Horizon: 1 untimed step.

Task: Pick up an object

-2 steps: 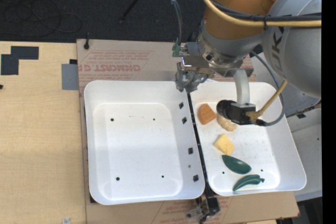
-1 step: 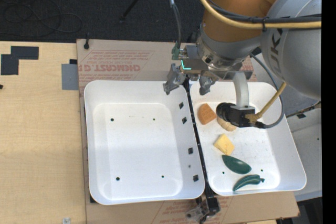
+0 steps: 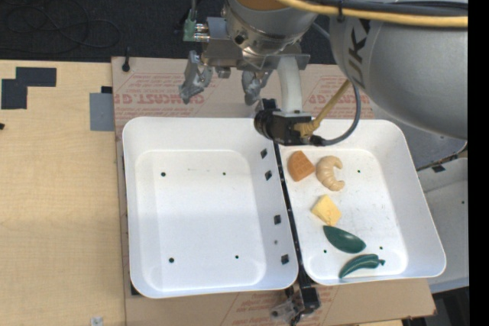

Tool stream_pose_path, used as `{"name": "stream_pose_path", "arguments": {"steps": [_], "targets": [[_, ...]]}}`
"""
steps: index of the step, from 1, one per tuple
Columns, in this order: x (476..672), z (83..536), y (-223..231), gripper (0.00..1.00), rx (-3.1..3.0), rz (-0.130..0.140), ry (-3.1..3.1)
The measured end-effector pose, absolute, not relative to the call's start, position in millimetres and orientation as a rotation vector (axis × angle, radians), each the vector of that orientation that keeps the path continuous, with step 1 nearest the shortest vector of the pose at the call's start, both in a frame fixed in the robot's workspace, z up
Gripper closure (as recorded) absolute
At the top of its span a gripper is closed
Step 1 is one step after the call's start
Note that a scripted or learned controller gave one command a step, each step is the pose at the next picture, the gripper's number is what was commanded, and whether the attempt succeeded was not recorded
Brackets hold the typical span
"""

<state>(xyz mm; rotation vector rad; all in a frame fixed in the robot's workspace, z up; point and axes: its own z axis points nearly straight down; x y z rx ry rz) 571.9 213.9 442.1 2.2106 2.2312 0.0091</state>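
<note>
While raised above the bins' far edge, gripper [image 3: 223, 85] with fingers spread and nothing between them; croissant [image 3: 331, 172] low in right bin [image 3: 416, 195], toward the viewer and rightward, long axis running near-to-far.

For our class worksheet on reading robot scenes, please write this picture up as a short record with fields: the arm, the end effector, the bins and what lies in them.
arm: grey with orange band, reaching in from the right
end effector: above the bins' far edge, fingers apart, holding nothing
left bin: white, shallow
right bin: holds five items
items: orange block, croissant, yellow wedge, dark green piece, green pepper
</note>
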Motion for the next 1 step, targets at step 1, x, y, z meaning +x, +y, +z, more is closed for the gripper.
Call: {"name": "stream_pose_path", "arguments": {"steps": [1], "targets": [[570.8,447.1,210.5,1.0,2.211,-0.012,2.235]]}}
